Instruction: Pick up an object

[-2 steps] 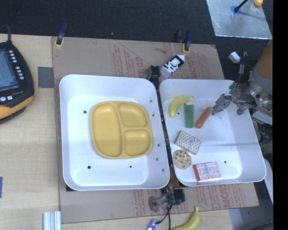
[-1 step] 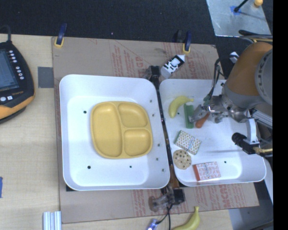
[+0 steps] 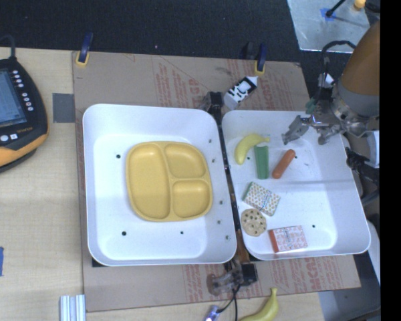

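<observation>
The right bin [image 3: 334, 199] holds a yellow banana [image 3: 247, 146], a green block [image 3: 261, 161], an orange carrot-like piece [image 3: 283, 164], a patterned cracker packet [image 3: 261, 198], a round cookie [image 3: 253, 222] and a red-and-white packet [image 3: 288, 238]. My gripper [image 3: 312, 131] hangs over the bin's far right part, up and to the right of the orange piece. Its two grey fingers are spread apart with nothing between them.
The left bin [image 3: 107, 239] holds a yellow divided plate [image 3: 168, 180]. A teach pendant [image 3: 10, 116] lies at the far left of the bench. A second banana [image 3: 264, 307] lies in front of the bins, and a black-and-white object [image 3: 240, 90] lies behind them.
</observation>
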Tool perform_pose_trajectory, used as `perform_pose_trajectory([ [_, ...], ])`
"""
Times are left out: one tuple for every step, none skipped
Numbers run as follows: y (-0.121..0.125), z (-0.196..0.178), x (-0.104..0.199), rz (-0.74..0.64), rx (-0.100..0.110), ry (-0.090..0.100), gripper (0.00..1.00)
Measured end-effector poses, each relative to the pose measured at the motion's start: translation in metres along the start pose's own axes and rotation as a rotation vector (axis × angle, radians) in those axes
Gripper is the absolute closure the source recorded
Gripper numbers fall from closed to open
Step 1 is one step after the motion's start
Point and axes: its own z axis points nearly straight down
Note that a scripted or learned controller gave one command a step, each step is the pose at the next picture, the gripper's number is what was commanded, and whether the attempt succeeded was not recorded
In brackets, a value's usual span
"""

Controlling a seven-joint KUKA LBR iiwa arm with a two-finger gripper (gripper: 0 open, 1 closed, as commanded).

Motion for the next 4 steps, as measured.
perform_pose_trajectory([
  [-0.013, 0.077, 0.016, -0.001, 0.003, -0.001, 0.0],
  [0.028, -0.011, -0.012, 0.0, 0.0, 0.0, 0.0],
  [-0.011, 0.078, -0.001, -0.001, 0.005, 0.0, 0.0],
  [0.028, -0.022, -0.02, 0.0, -0.001, 0.0, 0.0],
])
